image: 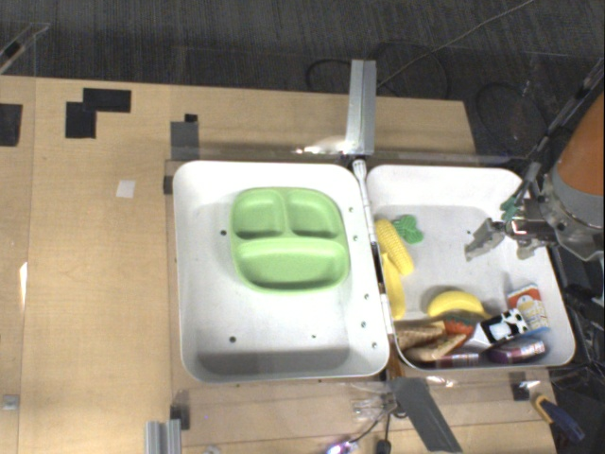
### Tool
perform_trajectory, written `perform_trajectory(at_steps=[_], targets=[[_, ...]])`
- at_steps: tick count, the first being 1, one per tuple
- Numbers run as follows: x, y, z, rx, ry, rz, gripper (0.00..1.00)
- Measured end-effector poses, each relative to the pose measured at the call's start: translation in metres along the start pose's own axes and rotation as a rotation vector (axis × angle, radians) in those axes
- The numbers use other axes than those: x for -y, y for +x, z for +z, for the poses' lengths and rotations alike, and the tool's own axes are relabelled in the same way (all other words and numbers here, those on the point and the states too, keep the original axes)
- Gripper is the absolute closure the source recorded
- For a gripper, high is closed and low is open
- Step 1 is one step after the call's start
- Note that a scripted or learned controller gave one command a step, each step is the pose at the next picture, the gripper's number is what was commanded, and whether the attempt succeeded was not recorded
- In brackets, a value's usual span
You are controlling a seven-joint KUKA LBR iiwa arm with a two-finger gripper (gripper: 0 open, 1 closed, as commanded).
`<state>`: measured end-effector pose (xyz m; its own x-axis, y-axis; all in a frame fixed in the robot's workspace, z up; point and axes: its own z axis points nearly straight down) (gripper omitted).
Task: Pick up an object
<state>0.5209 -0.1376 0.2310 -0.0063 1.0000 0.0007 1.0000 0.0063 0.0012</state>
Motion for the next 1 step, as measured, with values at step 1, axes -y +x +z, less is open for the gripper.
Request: perform_trajectory(at_steps=[1], targets=[[-0.0392,0.0413,0.1395,0.002,-0.008,-0.087,0.0]])
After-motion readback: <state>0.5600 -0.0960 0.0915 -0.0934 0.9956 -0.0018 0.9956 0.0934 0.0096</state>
